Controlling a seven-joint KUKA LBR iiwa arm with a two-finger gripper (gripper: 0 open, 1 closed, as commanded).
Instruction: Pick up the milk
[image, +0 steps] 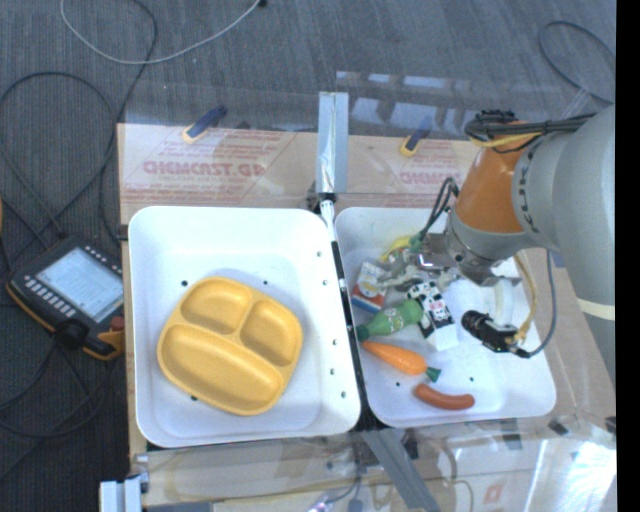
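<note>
from my station i find the tool (425, 268) low in the right bin (530, 395), centre-right of frame, directly above the cow-patterned milk carton (432, 305) beside the carrot (395, 357); its grip state i cannot tell.

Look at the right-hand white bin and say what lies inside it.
Inside the right bin lie a carrot, a sausage, a green bottle and a cow-patterned milk carton. The arm covers the back, hiding whatever lies beneath it.

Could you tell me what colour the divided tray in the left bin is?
Yellow tray, seen in the camera view.
</note>
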